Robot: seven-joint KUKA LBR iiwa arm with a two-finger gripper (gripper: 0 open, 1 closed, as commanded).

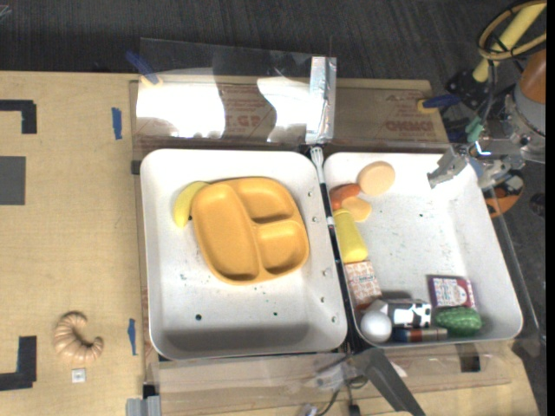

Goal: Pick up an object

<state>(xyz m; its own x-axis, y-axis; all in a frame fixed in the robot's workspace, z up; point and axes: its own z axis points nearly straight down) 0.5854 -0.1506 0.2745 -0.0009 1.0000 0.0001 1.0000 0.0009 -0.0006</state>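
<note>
My gripper [466, 172] hangs over the far right corner of the right bin [434, 224], its fingers [444, 169] apart with nothing between them. In that bin, along the left wall, lie a peach-coloured round piece [376, 178], an orange fruit [344, 194] and a yellow bottle [352, 237] with a patterned label. Along the near wall sit a white ball [375, 325], a small black-and-white toy [409, 314], a purple box [449, 291] and a green pickle [458, 321]. All of these lie well away from the gripper.
The left bin [165, 302] holds an orange divided plate [250, 228] with a yellow banana [183, 203] tucked at its left. A croissant toy [78, 336] lies on the bench at the near left. A clear plastic sheet [234, 102] stands behind the bins. Cables [507, 33] hang at the far right.
</note>
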